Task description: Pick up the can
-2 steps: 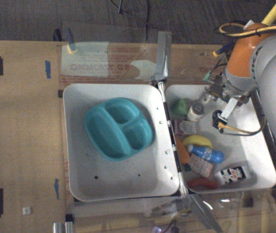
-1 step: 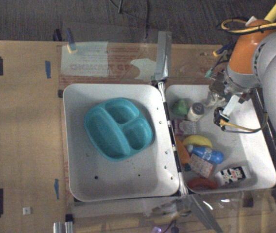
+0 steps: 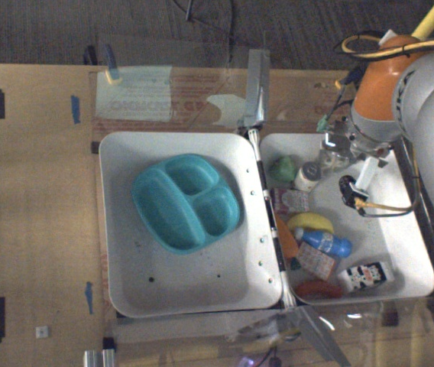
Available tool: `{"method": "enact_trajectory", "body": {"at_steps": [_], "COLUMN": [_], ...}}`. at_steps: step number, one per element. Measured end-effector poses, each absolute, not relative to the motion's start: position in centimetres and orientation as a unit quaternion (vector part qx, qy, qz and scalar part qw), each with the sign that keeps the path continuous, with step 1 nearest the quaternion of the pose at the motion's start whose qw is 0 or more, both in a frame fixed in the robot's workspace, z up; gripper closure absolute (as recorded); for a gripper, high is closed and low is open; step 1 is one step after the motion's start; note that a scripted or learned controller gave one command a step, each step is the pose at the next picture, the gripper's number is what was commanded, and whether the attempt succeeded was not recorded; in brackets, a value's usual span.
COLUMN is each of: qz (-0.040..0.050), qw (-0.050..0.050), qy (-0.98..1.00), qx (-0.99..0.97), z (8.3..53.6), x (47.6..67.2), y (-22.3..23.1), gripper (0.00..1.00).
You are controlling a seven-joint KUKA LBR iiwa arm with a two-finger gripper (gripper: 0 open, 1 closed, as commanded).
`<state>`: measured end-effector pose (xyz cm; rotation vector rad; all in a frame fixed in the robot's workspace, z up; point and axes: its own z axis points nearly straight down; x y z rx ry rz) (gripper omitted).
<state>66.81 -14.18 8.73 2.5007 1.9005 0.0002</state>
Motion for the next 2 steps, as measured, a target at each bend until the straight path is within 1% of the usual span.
{"method": "enact_trajectory", "body": {"at_steps": [1, 2], "qz": [0.0, 0.0006], "qw": [0.0, -0.004], "qy": [0.605, 0.472], "qx": [0.796, 0.882], "z": [8.6, 9.3], "x": [66.8, 66.2], "y": [-14.2, -20.2], "gripper": [0.0, 0.0]}}
